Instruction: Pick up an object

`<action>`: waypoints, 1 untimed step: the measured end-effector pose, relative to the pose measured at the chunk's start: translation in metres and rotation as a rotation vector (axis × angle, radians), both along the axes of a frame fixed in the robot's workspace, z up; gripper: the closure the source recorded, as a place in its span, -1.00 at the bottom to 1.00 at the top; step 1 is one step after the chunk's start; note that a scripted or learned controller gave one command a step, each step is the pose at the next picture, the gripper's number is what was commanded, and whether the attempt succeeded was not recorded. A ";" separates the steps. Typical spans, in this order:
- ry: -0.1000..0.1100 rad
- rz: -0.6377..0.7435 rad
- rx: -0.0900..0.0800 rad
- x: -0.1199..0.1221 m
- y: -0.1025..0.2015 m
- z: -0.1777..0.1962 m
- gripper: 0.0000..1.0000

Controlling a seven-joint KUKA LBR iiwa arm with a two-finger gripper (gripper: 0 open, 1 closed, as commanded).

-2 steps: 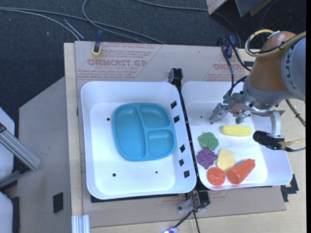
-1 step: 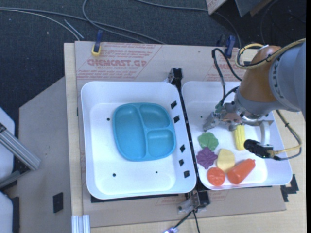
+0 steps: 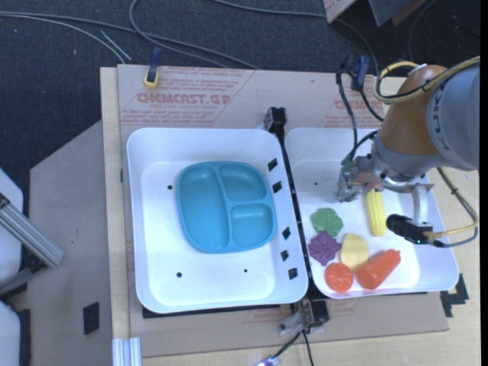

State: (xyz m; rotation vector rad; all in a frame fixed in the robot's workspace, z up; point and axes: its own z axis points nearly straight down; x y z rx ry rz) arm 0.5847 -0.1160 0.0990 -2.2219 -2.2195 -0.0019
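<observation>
In right bin: tool just left of corn; grip state unclear.

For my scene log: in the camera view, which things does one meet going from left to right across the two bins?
Blue divided plate → green toy → yellow corn → claw sits above the right bin, near the corn.

The left bin holds a blue divided tray lying flat near its middle. A row of black clips runs along that bin's right rim. Under the bin lies a brown board with red lettering, a yellow-and-blue clamp at its far left corner. Grey cables loop on the dark floor beyond the board.
</observation>
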 end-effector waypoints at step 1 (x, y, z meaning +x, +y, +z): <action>-0.004 0.002 -0.002 0.000 0.005 0.044 1.00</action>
